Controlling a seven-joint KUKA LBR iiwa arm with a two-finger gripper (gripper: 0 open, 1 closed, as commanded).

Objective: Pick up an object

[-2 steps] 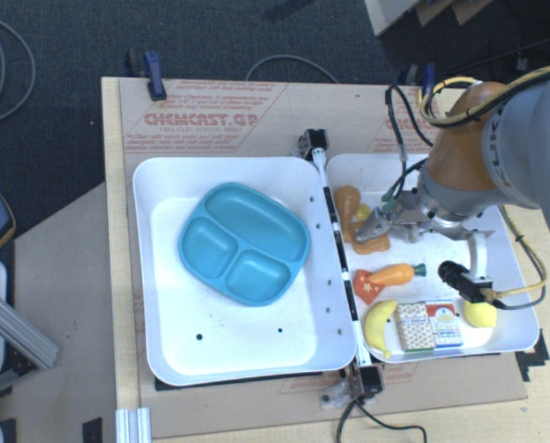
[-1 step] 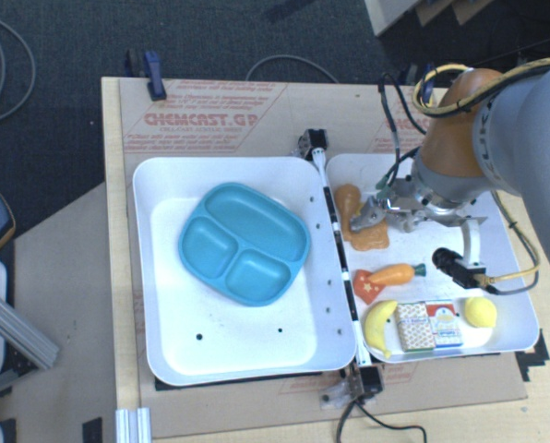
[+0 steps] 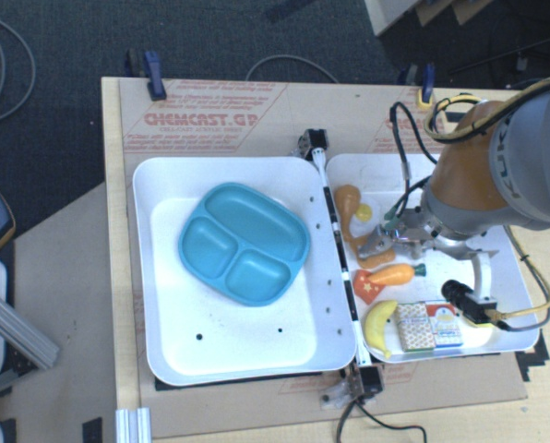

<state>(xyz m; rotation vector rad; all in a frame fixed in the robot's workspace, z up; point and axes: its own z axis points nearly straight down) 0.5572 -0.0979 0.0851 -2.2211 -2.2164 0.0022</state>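
Arm low over the right bin, gripper beside the carrot.

The left bin (image 3: 155, 247) holds a blue plate (image 3: 245, 242), three-sectioned, near its middle. Right of the divider, the right bin (image 3: 524, 340) holds toy food: a tan pear-like piece (image 3: 348, 203) above the carrot (image 3: 382, 279), a banana (image 3: 377, 328) below the carrot, and a small box (image 3: 425, 327) just right of the banana. The gripper (image 3: 378, 245) sits just above the carrot; I cannot tell how far its jaws are parted or whether they grip anything.
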